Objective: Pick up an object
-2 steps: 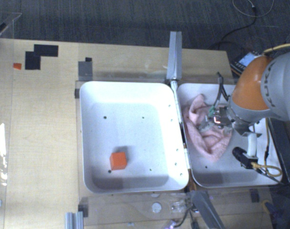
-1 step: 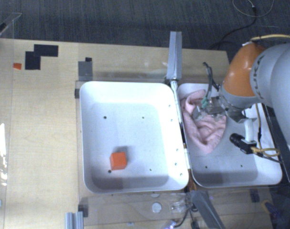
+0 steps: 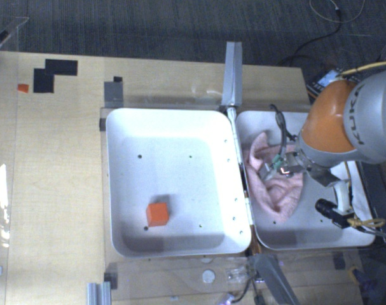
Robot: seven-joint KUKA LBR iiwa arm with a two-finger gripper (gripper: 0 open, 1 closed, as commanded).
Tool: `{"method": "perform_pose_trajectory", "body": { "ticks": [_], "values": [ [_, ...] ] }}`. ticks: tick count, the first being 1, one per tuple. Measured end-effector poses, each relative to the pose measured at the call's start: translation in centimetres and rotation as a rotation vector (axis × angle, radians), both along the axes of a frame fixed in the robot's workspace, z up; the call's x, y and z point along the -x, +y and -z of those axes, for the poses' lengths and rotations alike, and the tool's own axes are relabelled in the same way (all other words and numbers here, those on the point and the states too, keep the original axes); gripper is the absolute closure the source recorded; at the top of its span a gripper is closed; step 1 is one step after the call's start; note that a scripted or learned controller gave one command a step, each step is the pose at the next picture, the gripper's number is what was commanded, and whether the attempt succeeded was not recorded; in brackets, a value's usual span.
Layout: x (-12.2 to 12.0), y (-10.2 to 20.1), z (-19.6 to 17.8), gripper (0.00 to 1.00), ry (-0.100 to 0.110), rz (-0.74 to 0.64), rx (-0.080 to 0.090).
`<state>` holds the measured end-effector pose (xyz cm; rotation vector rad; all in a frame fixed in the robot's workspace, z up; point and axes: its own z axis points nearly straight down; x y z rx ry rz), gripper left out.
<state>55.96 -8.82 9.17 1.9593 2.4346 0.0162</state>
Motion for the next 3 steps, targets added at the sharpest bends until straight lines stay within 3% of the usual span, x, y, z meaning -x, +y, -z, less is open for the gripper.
{"method": "perform_pose_trajectory", "body": {
  "ticks": [1,2,3],
  "values": [
    [-10.3,-2.8,0.2,0.00,0.008,-0.054,0.000],
    [-3.2,-4.8,0.1,0.00,0.005,-0.138,0.003],
    [0.3,-4.6,-1.7,0.00,0.013,0.020,-0.002]
  ]
}}
